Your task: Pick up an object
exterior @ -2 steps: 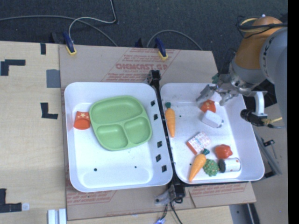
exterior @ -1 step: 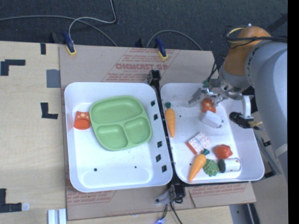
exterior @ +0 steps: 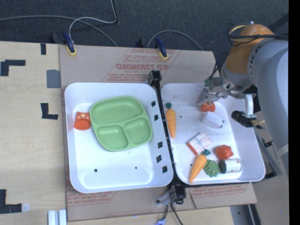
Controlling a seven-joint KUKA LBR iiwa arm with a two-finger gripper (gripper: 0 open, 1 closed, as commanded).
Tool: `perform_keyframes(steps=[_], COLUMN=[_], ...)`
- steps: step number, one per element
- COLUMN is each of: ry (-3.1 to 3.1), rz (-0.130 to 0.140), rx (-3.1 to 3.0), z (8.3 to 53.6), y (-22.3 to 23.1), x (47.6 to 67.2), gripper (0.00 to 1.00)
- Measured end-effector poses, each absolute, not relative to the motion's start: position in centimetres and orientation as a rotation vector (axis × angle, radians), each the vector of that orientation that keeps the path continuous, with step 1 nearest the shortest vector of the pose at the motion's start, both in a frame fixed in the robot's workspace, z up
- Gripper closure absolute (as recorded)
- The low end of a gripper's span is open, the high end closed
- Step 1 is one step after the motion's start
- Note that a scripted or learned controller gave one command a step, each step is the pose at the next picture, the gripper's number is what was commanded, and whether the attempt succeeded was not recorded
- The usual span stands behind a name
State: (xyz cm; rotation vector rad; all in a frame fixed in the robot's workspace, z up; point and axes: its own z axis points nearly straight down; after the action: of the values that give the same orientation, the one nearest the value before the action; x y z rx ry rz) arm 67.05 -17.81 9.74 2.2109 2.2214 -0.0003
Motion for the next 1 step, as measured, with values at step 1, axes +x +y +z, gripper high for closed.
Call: perform_keyframes(steps=[1], ry=[2.221], rz=[-0.001], rx=[2.211], z=[9.72], y=[-17.82], x=[67.03], gripper=[0.0])
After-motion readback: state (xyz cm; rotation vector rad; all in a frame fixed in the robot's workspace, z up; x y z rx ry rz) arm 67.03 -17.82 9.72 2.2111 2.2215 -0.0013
